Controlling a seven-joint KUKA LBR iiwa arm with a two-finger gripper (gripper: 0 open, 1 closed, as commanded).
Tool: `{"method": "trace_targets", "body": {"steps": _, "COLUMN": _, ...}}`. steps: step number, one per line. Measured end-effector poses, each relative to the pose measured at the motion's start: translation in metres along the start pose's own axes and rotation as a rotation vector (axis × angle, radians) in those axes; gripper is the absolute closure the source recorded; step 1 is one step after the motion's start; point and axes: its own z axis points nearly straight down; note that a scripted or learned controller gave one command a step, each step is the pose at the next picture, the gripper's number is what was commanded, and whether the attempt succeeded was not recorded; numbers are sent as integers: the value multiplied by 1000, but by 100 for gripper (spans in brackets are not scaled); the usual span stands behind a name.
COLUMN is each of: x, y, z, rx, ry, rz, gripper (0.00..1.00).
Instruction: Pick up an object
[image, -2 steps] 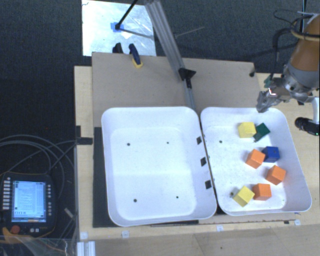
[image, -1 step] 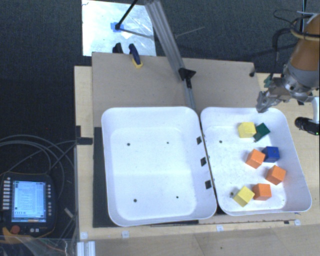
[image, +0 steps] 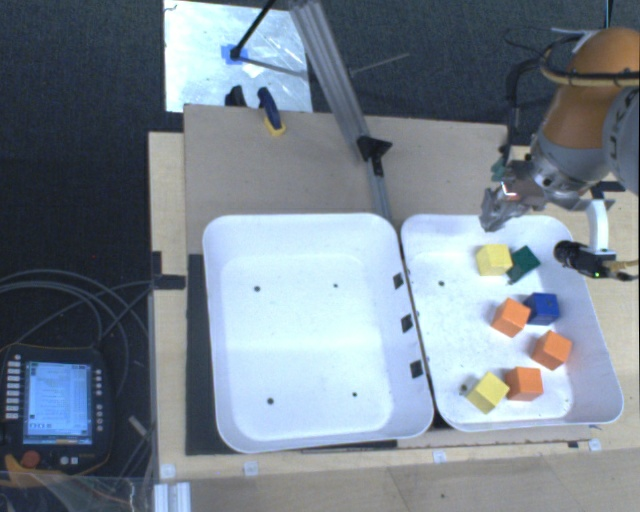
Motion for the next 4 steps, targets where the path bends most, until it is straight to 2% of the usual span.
{"method": "trace_targets", "body": {"steps": 1, "x": 50, "y": -9, "z": -17, "rx": -1, "ry": 1, "rz": 0, "gripper": 100}}
{"method": "trace_targets", "body": {"steps": 2, "x": 115, "y": -11, "z": -21, "rx": -1, "ry": 1, "rz": -2, "gripper": 100}}
{"method": "trace_targets", "body": {"steps": 3, "x": 162, "y": -22, "z": -20, "rx": 1, "ry": 0, "rz": -1, "gripper": 100}}
{"method": "trace_targets", "body": {"steps": 4, "x": 213, "y": -20, "z": -21, "rx": -1, "ry": 1, "rz": -1, "gripper": 100}}
